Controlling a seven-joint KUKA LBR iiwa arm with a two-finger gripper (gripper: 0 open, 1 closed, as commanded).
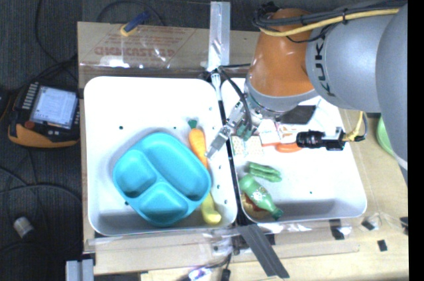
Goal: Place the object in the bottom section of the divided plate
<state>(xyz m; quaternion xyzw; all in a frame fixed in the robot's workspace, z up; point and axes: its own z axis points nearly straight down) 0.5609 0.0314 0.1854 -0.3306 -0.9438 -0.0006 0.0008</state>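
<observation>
Claw hung over the bin divider beside the carrot, state unclear; grasp step pending, then plate near section.

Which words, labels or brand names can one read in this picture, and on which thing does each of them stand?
"KU": grey arm, large dark letters near the orange band; the rest of the word runs out of sight.
Red print on the clear plastic sheet over the cardboard: too blurred to read.
Screen of the handheld pendant: lit, but too small to read.
Small card under the gripper: print unreadable.
</observation>
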